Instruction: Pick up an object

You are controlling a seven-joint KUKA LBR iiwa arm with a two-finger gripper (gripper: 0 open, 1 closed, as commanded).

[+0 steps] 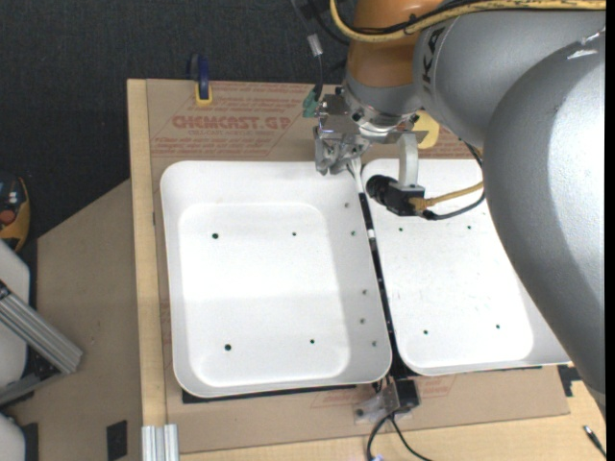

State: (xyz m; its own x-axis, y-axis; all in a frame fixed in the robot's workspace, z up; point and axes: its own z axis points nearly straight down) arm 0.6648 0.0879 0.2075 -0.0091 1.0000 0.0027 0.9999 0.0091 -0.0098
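Observation:
My gripper (332, 157) hangs over the far right corner of the left white bin (183, 257), close to that bin's back rim and beside the seam between the two bins. The grey arm with its orange band (399, 17) reaches in from the upper right and covers much of the right white bin (452, 305). Nothing can be made out between the gripper's tips at this size. A black connector (386, 192) with a tan cable hangs off the wrist over the right bin's far left corner.
Both bins rest on a brown board (240, 118) with red print. A blue clamp (201, 77) grips the board's back edge. Metal framing (38, 339) stands at the lower left. A small black clip and cable (394, 401) sit at the front between the bins.

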